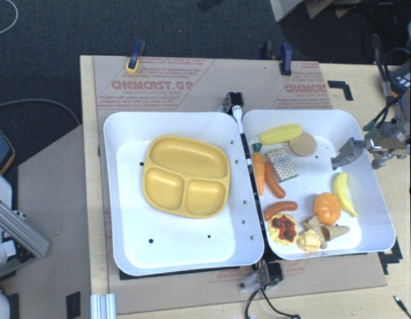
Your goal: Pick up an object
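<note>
My gripper [363,158] hangs over the right edge of the right bin [371,198], open, with nothing between its fingers [346,154]. Just below it lies a yellow banana [343,193]. Other toy foods fill the bin. A corn cob [280,135] and a tan round cookie [302,145] lie at the back. A carrot [258,171], a checkered packet [282,164] and a sausage [274,180] lie at the left. An orange fruit [327,208], a hot dog [281,208], a pizza slice [283,228] and a cone [332,231] sit at the front.
The left bin [125,198] holds a yellow divided plate [186,176]. Both bins rest on a cardboard sheet [159,85] clamped at the back. The divider between the bins runs at about mid-view, with black clips [233,101] at both ends.
</note>
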`<action>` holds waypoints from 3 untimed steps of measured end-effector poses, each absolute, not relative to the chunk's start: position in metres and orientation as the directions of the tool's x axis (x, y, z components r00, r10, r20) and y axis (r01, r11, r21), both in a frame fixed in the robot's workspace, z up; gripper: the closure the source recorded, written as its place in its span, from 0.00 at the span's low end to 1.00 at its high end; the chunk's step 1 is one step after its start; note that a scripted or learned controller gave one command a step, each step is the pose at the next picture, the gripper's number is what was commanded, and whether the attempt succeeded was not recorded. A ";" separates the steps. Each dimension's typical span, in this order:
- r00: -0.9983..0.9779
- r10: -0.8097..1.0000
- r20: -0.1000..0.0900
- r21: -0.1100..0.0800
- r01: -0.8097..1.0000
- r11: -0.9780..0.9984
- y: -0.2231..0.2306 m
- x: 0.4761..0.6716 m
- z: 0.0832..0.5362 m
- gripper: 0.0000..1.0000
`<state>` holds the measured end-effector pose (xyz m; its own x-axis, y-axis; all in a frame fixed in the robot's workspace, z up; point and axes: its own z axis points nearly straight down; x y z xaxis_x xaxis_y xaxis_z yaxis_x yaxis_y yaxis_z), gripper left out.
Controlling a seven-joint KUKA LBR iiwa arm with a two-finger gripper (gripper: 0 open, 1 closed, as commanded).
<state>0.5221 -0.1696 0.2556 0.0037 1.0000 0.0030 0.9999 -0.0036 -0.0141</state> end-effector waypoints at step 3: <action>0.000 1.000 0.003 -0.007 1.000 0.001 -0.164 0.524 0.148 0.00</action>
<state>0.5237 -0.1644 0.1481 -0.0005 1.0000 0.0032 1.0000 0.0005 -0.0071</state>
